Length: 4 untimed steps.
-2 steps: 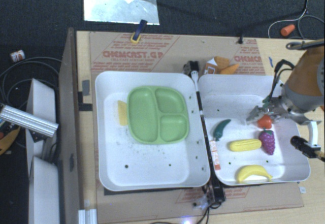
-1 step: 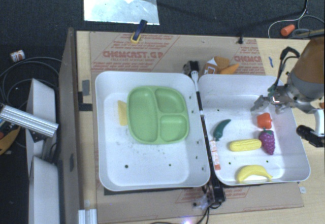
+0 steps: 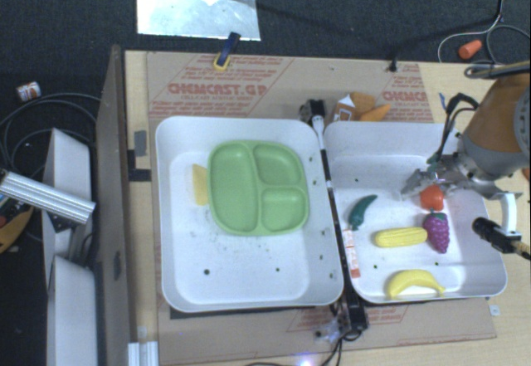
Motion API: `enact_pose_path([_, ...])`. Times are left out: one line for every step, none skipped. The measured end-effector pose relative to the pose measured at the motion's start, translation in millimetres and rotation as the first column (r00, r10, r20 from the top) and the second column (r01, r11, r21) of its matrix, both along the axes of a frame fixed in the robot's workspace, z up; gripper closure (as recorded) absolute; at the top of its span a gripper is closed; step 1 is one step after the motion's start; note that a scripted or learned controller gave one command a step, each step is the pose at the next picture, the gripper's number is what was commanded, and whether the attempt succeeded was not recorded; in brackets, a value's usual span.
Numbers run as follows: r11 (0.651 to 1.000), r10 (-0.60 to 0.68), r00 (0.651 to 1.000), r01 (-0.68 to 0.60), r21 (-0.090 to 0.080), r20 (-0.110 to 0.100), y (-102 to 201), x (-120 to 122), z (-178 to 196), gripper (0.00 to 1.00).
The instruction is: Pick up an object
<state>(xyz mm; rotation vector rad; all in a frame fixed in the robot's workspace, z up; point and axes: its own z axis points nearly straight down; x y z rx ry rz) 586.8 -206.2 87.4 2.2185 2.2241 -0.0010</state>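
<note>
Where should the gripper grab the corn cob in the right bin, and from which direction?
Grip the corn cob across its middle, coming straight down from above. It lies flat and lengthwise left to right, so its narrow width probably suits the fingers. The grapes touch or nearly touch its right end, and the banana lies below, so mid-body looks clearest.

5 toy foods lie in the right bin (image 3: 390, 165): a dark green pepper (image 3: 362, 210), a yellow corn cob (image 3: 399, 236), purple grapes (image 3: 437, 231), a banana (image 3: 415, 281) near the front wall, and a red-orange piece (image 3: 431, 197).

"CHEMCAST GP" in red on cardboard sheet (image 3: 249, 78)
</note>
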Motion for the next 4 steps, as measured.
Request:
enact_pose_path([1.0,-0.001,1.0,0.001,0.0,0.003,0,-1,20,0.0])
enact_pose_path([1.0,-0.001,1.0,0.001,0.0,0.0,0,-6,-4,0.0])
enact_pose_path([1.0,0.002,1.0,-0.002,0.0,0.004,0,4,14,0.0])
enact_pose_path([1.0,0.0,1.0,0.0,0.0,0.001,0,1,-4,0.0])
